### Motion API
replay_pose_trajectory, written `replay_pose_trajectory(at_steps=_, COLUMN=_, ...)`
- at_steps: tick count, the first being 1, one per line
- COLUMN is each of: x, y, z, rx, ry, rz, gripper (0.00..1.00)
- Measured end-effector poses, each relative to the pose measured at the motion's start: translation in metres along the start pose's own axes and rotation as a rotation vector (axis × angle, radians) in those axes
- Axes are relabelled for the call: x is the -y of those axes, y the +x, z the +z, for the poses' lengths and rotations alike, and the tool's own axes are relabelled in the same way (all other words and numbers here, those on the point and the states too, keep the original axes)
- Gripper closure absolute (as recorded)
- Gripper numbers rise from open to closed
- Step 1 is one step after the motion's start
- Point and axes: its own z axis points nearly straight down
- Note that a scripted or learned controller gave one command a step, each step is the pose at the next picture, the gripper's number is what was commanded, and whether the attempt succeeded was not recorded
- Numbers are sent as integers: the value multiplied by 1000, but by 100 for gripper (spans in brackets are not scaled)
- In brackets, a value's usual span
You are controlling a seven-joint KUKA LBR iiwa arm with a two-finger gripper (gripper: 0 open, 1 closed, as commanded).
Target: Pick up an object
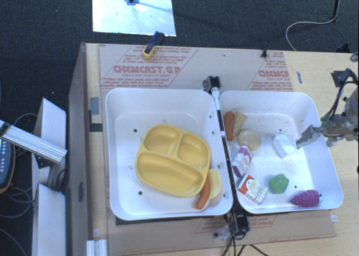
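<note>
Two white bins sit side by side, and my gripper (307, 135) hangs at three o'clock over the right bin (322, 168); how my fingers stand I cannot tell. Just beside their tip lies a white block (283, 145). Toward five o'clock rest a green object (278, 182) and purple grapes (306, 198). A yellow divided plate (173, 159) fills the left bin (120, 137).

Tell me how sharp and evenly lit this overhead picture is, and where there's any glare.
Camera view: soft and low in detail throughout, lit evenly with only faint shadows; the left bin is near-washed-out white, and the bright sheet on the dark floor glares; the tool at the right bin looks blurred.
</note>
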Motion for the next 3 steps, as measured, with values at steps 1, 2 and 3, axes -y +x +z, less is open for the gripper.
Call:
replay_pose_trajectory(at_steps=1, x=-3, y=52, z=60, rx=-2, ry=1, rz=-1, gripper=0)
replay_pose_trajectory(at_steps=2, x=-60, y=104, z=128, rx=-2, ry=1, rz=-1, gripper=0)
replay_pose_trajectory(at_steps=3, x=-105, y=118, z=131, rx=4, ry=-3, rz=0, gripper=0)
